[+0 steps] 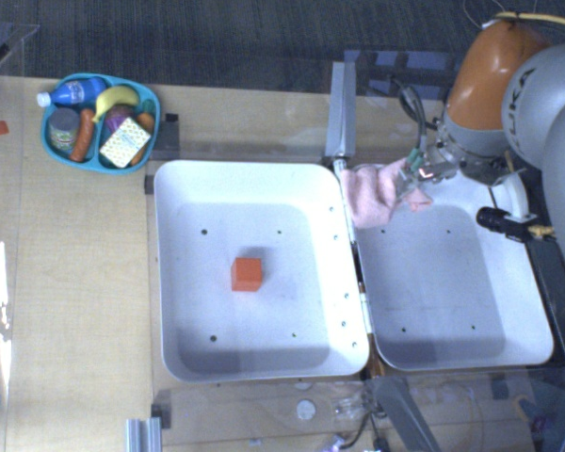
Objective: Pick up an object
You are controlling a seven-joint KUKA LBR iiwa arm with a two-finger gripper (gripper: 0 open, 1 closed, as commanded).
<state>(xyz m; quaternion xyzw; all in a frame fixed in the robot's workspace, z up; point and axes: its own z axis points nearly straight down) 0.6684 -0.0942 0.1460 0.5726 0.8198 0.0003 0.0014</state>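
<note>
A pink cloth (370, 196) drapes over the back left corner of the right bin (461, 347), partly across the wall between the bins. Its right end is drawn up to my gripper (417, 177), which hangs over the back of the right bin and is shut on that end. An orange cube (248, 274) lies alone near the middle of the left bin (184, 347), far from the gripper.
A blue dish (49, 139) with a bottle, a banana and other small items stands on the bench beyond the left bin's far left corner. A metal post (338, 111) rises behind the gap between the bins.
</note>
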